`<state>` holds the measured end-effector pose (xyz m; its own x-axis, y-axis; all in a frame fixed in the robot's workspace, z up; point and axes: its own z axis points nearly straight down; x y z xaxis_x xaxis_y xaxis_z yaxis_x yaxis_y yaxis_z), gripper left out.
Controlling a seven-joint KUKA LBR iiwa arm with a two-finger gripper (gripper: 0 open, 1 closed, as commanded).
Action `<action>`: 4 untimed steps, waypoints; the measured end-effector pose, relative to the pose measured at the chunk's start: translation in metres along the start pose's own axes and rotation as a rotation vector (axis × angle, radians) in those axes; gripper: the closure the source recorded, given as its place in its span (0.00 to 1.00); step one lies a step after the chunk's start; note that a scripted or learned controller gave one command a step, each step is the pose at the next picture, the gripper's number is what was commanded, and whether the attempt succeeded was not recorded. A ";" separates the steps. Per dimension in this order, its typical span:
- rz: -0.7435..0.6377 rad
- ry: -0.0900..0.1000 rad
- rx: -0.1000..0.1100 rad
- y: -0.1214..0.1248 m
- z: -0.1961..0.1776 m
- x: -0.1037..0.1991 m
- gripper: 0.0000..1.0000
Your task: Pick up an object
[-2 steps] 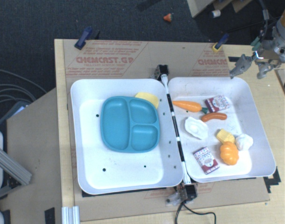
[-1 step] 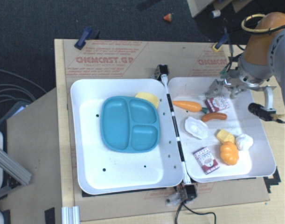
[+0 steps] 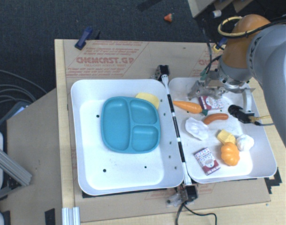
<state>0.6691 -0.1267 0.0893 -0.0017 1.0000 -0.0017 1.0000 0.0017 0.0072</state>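
The robot's gripper [image 3: 209, 89] hovers at the right bin's [image 3: 264, 165] far edge, just above a toy carrot [image 3: 187, 107] lying crosswise toward the divider.

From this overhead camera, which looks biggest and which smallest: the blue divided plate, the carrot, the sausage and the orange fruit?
Largest to smallest as they look in the camera view:
1. blue divided plate, by far
2. carrot
3. sausage and orange fruit: too alike to rank; the sausage is longer, the fruit rounder.
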 end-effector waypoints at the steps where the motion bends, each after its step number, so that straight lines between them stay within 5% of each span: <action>1: 0.000 -0.002 -0.001 0.000 0.000 0.028 0.00; 3: 0.001 -0.003 0.000 0.000 -0.001 0.032 0.00; 4: 0.001 -0.002 -0.004 -0.020 -0.001 0.032 0.00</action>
<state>0.6487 -0.0944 0.0897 -0.0007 1.0000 -0.0034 0.9999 0.0007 0.0111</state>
